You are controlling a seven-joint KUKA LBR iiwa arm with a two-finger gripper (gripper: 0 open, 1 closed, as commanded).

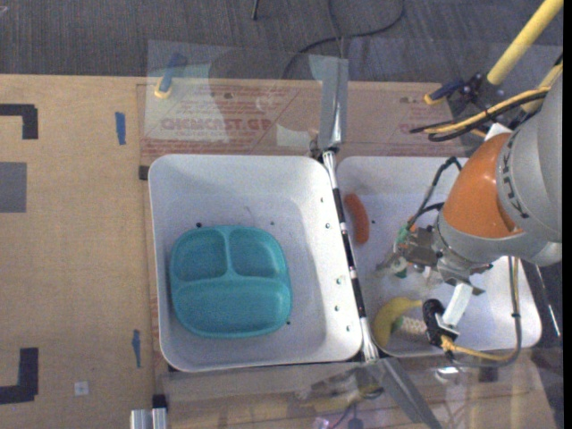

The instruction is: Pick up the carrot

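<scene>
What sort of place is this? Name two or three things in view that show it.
Probably a robotics lab: a grey and orange robot arm reaches over one of two white bins on a cardboard-covered bench marked with blue tape, cables trailing behind.

Unable to see right side of right bin (386,179), covered by arm (500,195). Unable to identify yellow object (391,316) at near wall, partly masked. Unable to make out pincer (407,259) clearly beneath wrist.

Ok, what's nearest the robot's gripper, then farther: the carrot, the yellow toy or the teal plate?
1. carrot, by the right bin's left wall, and yellow toy, at its front: too close to call from the gripper.
2. teal plate, left bin: farthest.
</scene>
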